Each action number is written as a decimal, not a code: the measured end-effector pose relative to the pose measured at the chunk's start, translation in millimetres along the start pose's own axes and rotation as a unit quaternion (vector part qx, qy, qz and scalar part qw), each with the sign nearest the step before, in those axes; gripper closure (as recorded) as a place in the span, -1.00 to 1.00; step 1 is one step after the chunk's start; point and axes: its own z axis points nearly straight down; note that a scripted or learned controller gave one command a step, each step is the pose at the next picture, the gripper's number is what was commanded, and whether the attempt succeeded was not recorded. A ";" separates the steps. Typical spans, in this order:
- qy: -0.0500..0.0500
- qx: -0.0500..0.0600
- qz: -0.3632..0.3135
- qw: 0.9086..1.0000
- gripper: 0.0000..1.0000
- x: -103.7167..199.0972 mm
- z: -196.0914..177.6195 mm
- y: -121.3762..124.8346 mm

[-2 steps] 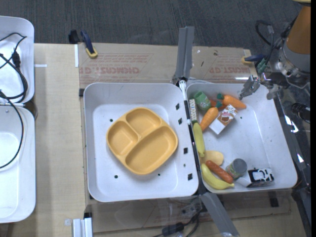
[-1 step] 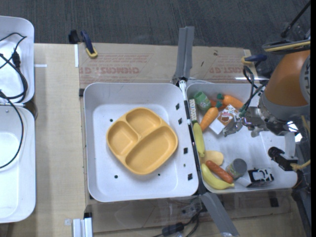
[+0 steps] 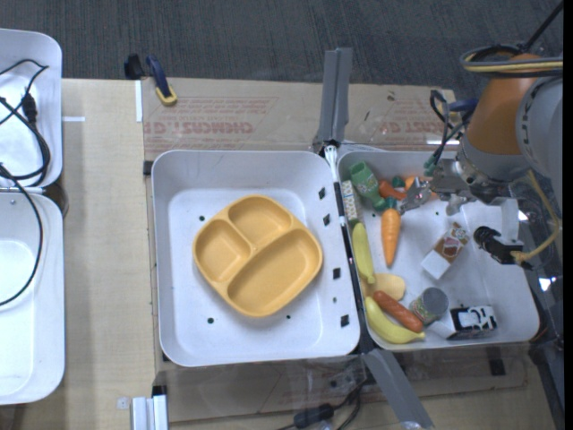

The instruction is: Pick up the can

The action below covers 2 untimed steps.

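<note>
Gripper [image 3: 419, 195] over the right bin [image 3: 510, 285], grip state unclear.
The can [image 3: 432, 305] lies near the bin's 6 o'clock edge, well apart from the gripper, just beside a banana [image 3: 387, 323] and sausage [image 3: 397, 311].

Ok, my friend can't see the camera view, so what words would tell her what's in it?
A robot gripper hovers over the right bin, far from the can lying near a banana. The left bin holds a yellow divided plate.
</note>
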 end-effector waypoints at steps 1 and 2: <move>0.000 0.000 0.082 0.997 -1.00 47.9 15.9 -66.3; 0.000 0.001 0.049 0.999 -1.00 2.1 -50.0 -59.6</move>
